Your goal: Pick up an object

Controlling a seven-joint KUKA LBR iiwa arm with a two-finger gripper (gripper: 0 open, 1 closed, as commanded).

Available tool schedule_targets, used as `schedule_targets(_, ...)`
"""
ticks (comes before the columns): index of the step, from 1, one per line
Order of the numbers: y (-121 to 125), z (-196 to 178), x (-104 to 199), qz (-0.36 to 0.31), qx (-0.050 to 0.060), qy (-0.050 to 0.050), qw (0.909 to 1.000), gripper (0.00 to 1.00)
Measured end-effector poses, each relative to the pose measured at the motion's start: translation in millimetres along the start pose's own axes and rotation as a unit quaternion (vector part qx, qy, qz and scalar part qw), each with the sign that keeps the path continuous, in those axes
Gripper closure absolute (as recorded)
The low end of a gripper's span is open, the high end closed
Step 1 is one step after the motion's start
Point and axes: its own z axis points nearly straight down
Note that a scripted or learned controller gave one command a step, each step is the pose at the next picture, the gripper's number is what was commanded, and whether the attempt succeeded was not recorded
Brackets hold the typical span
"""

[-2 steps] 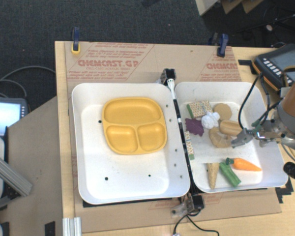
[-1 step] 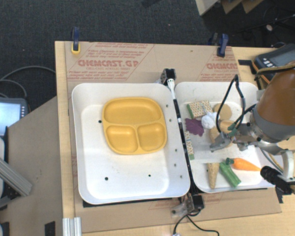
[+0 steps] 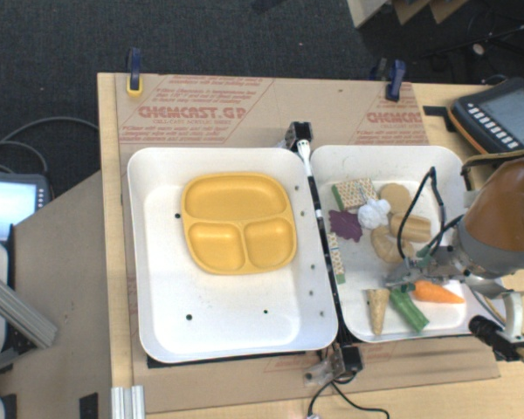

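Gripper [image 3: 412,278] sits low in the right bin [image 3: 445,160], near its front right corner, fingertips down among the toy food; whether it is spread or pinched I cannot tell, wrist and cabling block the tips. Nothing visibly sits between the tips, so no hold is claimed.

Likely target, judged from where the tips point: the orange carrot [image 3: 438,293], lying flat just right of the gripper, or the green piece [image 3: 408,309] lying slanted just in front of it. Both touch or nearly touch each other. The cone-shaped wafer [image 3: 377,308] lies just left of the green piece.

Risks from here:
- 3 items crowd under the tips, so closing could catch 2 at once or wedge 1 sideways.
- Carrot is round and tapered; an off-centre pinch could squirt it toward the bin wall.
- Items lie close to the front rim, so a fingertip could hit the wall or floor and miss.
- Black cable [image 3: 417,212] loops over the tan pieces [image 3: 391,225] behind the gripper; lifting could drag them.

Further back in the same bin: a white toy [image 3: 374,210], a purple piece [image 3: 344,225], a checkered wafer [image 3: 355,191]. Left bin [image 3: 148,234] holds a yellow divided plate [image 3: 239,221], well apart from the action. Grey arm with orange band [image 3: 505,216] comes in from the right.
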Motion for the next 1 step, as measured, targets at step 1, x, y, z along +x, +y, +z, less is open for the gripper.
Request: schedule_targets(1,3.3,-15.0,6.4,-0.004,-0.004,0.002,1.0000,1.00)
